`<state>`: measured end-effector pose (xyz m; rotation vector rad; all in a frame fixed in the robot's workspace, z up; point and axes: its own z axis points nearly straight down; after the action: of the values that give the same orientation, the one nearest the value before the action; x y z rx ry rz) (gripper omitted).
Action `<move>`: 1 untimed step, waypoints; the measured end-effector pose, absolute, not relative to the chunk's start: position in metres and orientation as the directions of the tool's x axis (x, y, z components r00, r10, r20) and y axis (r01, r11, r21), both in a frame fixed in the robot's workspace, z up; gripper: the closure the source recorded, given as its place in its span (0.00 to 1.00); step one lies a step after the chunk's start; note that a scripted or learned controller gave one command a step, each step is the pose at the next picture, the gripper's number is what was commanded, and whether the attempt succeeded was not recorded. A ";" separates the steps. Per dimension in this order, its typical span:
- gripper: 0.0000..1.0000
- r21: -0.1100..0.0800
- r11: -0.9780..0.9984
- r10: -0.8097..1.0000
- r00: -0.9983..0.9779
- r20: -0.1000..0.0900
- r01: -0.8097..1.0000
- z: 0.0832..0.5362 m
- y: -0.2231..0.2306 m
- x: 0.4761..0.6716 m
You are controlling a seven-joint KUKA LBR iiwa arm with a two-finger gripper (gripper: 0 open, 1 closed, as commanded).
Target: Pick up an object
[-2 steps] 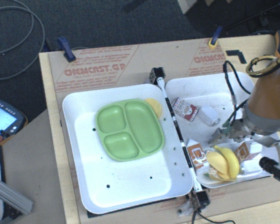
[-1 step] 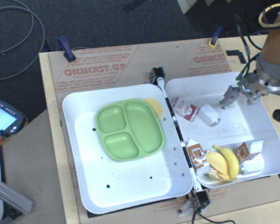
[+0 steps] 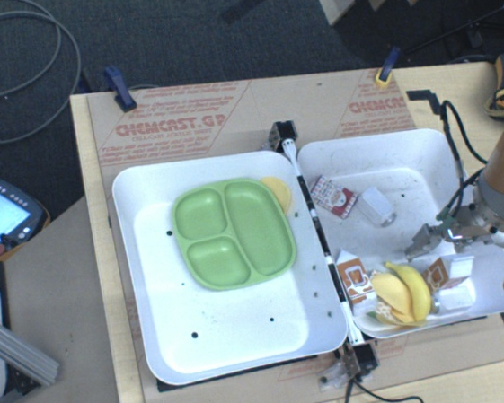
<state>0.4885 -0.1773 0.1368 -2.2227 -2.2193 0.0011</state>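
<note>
Now my gripper (image 3: 433, 239) hangs over the right white bin (image 3: 381, 147); its state I cannot tell. Below and left lies the yellow plastic banana bunch (image 3: 405, 291); I should centre over it before descending.

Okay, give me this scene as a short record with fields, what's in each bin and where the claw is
left bin: green divided tray, with a small yellow thing at its upper right corner
right bin: bananas, red and white packet, small grey piece, orange and white packets along the near side
claw: over the right bin, right of centre, above the bananas in the view
claw state: cannot tell from this angle
task status: nothing seen between the fingers
</note>
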 end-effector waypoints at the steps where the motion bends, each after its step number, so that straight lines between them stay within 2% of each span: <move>1: 0.00 0.003 0.000 1.000 0.000 -0.001 1.000 0.085 -0.160 0.480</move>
<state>0.4798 -0.1599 0.0846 -2.2229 -2.2234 -0.0020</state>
